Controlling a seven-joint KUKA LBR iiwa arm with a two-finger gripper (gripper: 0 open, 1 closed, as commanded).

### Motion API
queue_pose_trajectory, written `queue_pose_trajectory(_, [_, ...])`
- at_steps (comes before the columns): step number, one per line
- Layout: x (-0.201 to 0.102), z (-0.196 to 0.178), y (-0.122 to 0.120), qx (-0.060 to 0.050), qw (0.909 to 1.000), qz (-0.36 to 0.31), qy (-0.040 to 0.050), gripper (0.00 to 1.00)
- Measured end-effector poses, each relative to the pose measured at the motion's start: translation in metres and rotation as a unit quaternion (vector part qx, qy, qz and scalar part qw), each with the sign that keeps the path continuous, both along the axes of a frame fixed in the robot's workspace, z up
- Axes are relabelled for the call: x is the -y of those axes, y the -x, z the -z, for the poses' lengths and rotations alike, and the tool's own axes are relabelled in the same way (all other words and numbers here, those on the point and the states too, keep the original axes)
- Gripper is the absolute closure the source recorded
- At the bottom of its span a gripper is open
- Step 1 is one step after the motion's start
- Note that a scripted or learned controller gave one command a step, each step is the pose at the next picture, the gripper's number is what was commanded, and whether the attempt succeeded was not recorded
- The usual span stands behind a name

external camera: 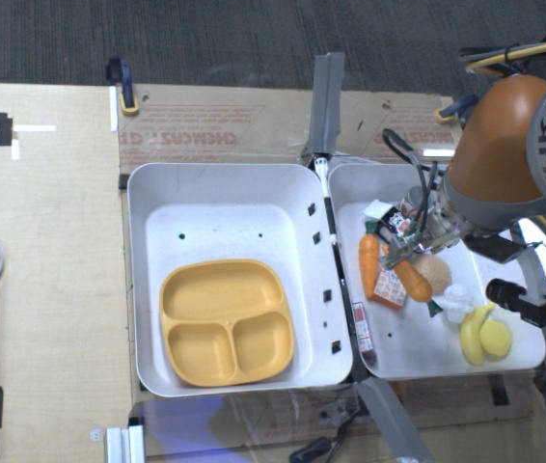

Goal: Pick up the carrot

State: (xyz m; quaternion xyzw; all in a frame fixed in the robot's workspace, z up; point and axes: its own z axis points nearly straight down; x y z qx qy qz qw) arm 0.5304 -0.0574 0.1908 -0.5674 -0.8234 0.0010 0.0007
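Orange plastic is what I am after, and two orange carrot-shaped pieces lie in the right-hand shallow white bin point(533, 355). One long orange carrot point(368, 264) rests upright along the bin's left wall, near nine o'clock of that bin, touching nothing of mine. A second, shorter orange carrot-like piece with a green tip point(414, 282) lies tilted near the bin's middle, just below my claw.

My two-finger claw point(410, 241) hangs over the middle of the right bin, reaching in from three o'clock under my grey arm and its rounded orange band point(498, 138). Whether its fingers are apart or together I cannot tell; clutter and my own wrist hide the tips, and I see nothing clearly held between them.

Around the claw: a small red-and-white packet point(388, 287) lies flat beside the long carrot, a pale round tan lump point(436, 272) touches the shorter orange piece, and a yellow banana-like fruit piece point(484, 336) sits toward five o'clock of the bin. Some white and green wrappers point(381, 216) lie at the claw's eleven o'clock.

In the left-hand white bin point(157, 201), a yellow three-compartment plastic plate point(226, 320) sits toward six o'clock, well apart from me
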Motion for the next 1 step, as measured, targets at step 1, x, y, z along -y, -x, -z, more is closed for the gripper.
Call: queue_pose_trajectory(1, [-0.0144,-0.0098,-0.0088,0.000,0.9999,-0.012,0.0002,1.00])
